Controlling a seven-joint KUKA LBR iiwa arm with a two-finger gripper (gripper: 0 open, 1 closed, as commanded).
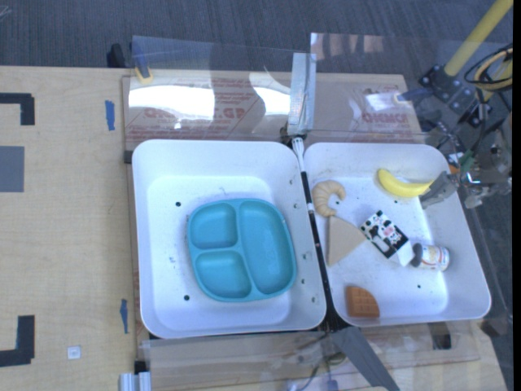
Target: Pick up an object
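While the arm reaches in from the right, its hand (pixel 444 187) sits at the upper right edge of the right bin (pixel 472 300), just beside the banana's right tip; the fingers look like grey blurred bits there, so can't tell if spread or pressed together, and nothing is seen pinched. Banana (pixel 400 185), yellow, lies in the bin's upper part, curved side down. To its left, near the divider btw. bins, a tan croissant (pixel 329 195). Below that a beige wedge, prob. a cardboard or cheese-like triangle (pixel 343 241), pointing up. Just right of it, touching or nearly so, a black-and-white cow-patterned toy (pixel 383 234), tilted diagonally. Further right a small white cylinder w/ a reddish label, lying on its side, maybe a bottle or can (pixel 431 257). At the bin's lower part, an orange waffle-textured piece (pixel 362 302), well apart from the rest. Left bin (pixel 155 186) holds a teal 3-compartment plate (pixel 242 249), roughly centred, compartments bare. Both bins sit on a wooden desk (pixel 57 218) w/ blue tape marks and black corner marks; clear plastic panels stand behind the bins.
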